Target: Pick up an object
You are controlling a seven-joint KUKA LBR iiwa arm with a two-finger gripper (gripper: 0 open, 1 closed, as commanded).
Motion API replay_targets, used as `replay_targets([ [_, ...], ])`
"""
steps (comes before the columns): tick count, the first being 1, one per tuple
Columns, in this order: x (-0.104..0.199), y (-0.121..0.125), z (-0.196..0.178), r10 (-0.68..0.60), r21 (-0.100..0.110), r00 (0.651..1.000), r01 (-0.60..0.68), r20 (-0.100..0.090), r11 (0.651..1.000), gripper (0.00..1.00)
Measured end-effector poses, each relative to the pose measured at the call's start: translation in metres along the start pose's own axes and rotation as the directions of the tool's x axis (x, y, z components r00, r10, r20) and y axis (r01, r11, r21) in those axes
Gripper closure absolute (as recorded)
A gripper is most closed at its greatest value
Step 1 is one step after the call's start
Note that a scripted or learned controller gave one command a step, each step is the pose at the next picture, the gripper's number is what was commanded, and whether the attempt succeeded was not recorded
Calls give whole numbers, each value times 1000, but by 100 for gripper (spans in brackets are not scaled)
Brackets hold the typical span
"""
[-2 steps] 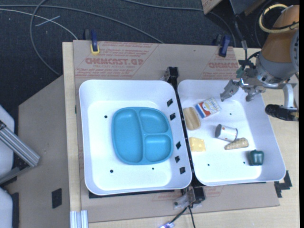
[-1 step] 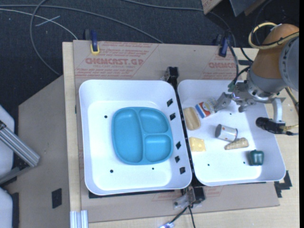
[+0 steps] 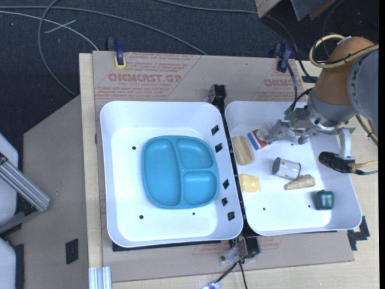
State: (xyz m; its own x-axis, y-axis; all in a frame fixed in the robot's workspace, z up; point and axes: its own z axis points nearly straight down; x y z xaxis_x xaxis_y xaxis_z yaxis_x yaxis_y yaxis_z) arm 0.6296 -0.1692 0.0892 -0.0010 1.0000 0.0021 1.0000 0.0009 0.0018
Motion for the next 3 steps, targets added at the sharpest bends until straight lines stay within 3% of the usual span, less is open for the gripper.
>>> replay_targets([
  [1,1,3,-15,-1,-9,1000,1,-1,1000,100],
  [3,-7,13,-125,0,-6,1000,0,4,1000,100],
])
